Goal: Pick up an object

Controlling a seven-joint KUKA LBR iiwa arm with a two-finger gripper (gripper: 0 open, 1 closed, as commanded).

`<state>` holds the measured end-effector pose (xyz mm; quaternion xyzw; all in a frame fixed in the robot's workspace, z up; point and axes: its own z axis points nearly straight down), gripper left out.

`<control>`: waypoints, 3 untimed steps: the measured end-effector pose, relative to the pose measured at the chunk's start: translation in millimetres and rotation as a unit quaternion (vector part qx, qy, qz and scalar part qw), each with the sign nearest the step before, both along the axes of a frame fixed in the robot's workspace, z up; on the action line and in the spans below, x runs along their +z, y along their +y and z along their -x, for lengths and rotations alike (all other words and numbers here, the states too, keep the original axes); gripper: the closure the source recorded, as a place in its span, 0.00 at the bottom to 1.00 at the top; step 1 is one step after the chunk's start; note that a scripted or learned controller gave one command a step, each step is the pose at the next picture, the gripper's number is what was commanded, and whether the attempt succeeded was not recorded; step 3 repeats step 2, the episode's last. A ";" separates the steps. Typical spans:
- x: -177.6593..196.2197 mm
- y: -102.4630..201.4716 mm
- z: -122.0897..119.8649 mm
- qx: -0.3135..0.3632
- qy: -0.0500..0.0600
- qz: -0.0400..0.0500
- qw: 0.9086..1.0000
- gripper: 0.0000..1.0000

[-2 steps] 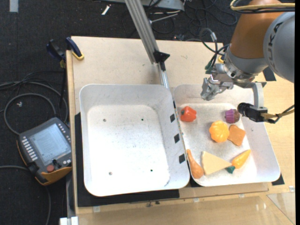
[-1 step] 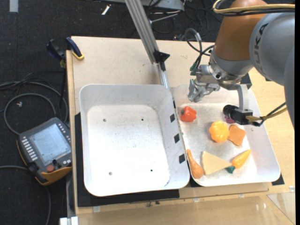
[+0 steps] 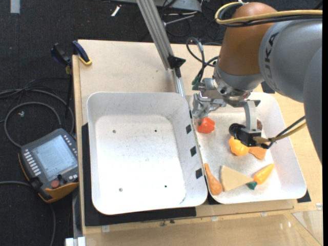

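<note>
Presently, the gripper point(image 3: 201, 113) stands over the far-left part of the right bin point(image 3: 293, 184), close to the wall it shares with the left bin point(image 3: 138, 152). Whether it is open or closed cannot be told from this angle, and nothing is seen held in it. A red piece point(image 3: 206, 125) lies on the bin floor just below the gripper tip, near the left wall; contact between the two cannot be confirmed.

Further toward the bin's middle, a yellow piece point(image 3: 237, 146) lies touching an orange chunk point(image 3: 258, 153) on its right. Toward the near edge, a pale wedge point(image 3: 234, 178) lies flat, with an orange cone point(image 3: 263, 173) at its right side and a small green bit point(image 3: 251, 186) at its near-right corner. A carrot point(image 3: 213, 180) lies along the left wall, just beside the wedge.

The grey arm point(image 3: 292, 55) enters from the right, its orange band point(image 3: 246, 40) above the wrist.

Both bins sit on the bench point(image 3: 128, 60). A clamp point(image 3: 78, 53) is at the bench's far-left corner. A pendant point(image 3: 48, 160) lies on the floor off the left edge.
</note>
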<state>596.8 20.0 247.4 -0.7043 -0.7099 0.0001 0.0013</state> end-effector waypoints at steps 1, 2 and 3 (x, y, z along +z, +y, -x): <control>6.1 55.8 12.7 0.001 0.000 0.000 1.000 1.00; 5.8 51.5 12.2 -0.004 -0.001 0.001 1.000 0.00; 5.8 51.5 12.2 -0.004 -0.001 0.001 1.000 0.00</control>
